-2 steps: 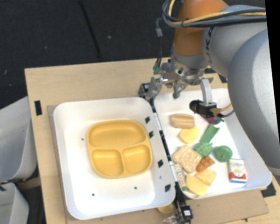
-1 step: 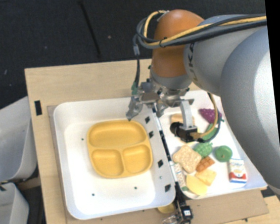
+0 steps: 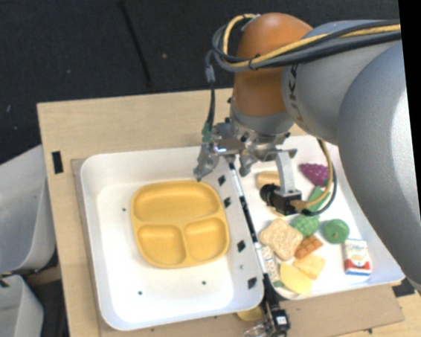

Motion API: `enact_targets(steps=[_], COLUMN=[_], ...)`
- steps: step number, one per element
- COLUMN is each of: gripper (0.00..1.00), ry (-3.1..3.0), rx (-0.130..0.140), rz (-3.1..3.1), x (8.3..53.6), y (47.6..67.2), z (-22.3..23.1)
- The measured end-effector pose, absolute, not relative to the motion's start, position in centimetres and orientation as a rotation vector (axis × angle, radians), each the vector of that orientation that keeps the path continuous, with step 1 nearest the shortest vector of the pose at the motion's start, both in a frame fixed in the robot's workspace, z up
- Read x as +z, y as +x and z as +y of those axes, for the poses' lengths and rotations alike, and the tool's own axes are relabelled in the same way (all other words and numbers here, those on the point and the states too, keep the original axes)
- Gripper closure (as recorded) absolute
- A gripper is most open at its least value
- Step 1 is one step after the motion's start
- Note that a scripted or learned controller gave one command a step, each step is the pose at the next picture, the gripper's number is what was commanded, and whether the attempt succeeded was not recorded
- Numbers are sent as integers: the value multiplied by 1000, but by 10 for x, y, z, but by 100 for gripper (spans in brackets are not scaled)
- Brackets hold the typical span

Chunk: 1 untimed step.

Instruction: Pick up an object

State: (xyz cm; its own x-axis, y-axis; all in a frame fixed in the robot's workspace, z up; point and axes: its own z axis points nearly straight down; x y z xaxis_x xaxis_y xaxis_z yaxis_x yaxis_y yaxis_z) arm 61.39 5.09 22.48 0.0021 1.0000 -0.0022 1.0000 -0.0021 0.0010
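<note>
Gripper hangs under the orange-banded wrist, low over the far end of the ridge where the two bins meet; seen from above, the wrist hides most of it, so I cannot tell whether it is open, closed or grasping anything.

Left bin holds one thing, a yellow divided tray lying flat near its middle, close to the gripper but apart from it. Right bin holds a cluster of toy food: purple grapes at the far side, near the wrist, and a beige piece just below the gripper. Nearer the camera lie a dark green piece and a round green one. Beside them a speckled cracker touches a small orange piece. A yellow wedge lies against a pale yellow disc – both at the near rim. A small white carton with red and blue print stands at the right of the cluster. Both bins rest on the pale wooden bench
</note>
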Motion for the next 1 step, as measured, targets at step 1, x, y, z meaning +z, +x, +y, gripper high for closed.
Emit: enact_targets(steps=[1], gripper=[100], ry=[2226], rx=[3], rz=[2214], x=[237], y=[614], z=[50])
